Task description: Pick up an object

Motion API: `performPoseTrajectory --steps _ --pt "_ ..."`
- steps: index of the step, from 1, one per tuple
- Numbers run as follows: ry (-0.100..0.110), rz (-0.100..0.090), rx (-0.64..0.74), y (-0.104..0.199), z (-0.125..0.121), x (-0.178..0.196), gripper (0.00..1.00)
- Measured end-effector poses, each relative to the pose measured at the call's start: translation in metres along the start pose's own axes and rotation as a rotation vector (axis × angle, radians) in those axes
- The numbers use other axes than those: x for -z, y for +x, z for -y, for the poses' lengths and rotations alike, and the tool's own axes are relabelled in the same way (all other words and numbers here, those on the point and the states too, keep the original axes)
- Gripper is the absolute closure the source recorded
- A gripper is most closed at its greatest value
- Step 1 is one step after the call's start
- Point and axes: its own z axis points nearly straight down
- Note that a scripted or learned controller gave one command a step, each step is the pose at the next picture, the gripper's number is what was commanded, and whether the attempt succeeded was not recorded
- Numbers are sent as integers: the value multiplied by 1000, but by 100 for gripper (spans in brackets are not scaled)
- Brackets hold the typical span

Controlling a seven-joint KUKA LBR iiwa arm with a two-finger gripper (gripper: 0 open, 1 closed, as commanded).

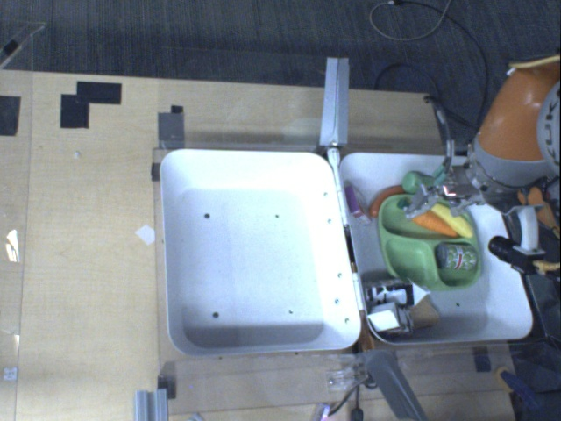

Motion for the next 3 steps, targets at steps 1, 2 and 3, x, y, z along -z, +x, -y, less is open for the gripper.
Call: performPoseTrajectory --steps 1,2,3 --pt "-10 2 47 -2 23 -61 0" --pt "-13 2 47 -2 21 -52 100" --pt "-4 1 144 45 24 62 100"
